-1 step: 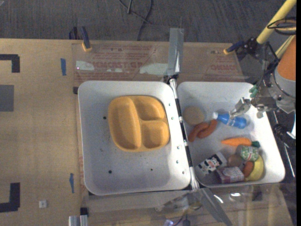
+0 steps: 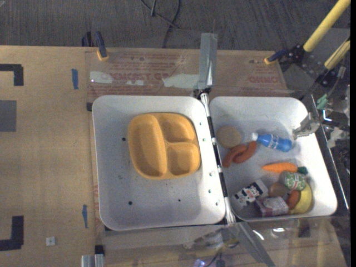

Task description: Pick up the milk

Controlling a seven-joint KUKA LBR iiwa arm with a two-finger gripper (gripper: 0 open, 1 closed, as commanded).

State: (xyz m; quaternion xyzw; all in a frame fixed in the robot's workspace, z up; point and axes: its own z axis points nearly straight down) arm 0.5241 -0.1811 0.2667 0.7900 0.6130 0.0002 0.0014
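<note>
One hand (image 2: 307, 125) is hanging at the right wall of the right bin (image 2: 261, 105); whether it is released or clenched cannot be told, and nothing is showing in its grip.

Two white bins are sitting side by side on the bench (image 2: 44, 166). The left bin (image 2: 111, 199), well to the left of the hand, is holding one thing: a yellow divided tray (image 2: 164, 145) with three compartments, lying flat.

The right bin is holding the rest. One blue and white bottle (image 2: 272, 142) is lying on its side just left of the hand, its cap pointing away from the hand. One round tan cookie (image 2: 228, 136) is lying further left, near the wall the bins share. One pair of reddish sausages (image 2: 240, 153) is lying just below the cookie, curving toward the bottle's cap. One carrot (image 2: 280, 167) is lying below the bottle, nearer the camera than the hand.

One milk carton (image 2: 251, 193), white with black patches, is lying near the front wall of the right bin, well apart from the hand, down and to its left. Just right of it, one pinkish box (image 2: 272, 206) is sitting, touching or nearly touching the carton. One green rounded item (image 2: 292, 180) is lying below the carton's right neighbours' top edge, under the carrot. One banana (image 2: 304, 201) is curving along the front right corner, with a small brown and orange item beside it that is too small to name.
</note>
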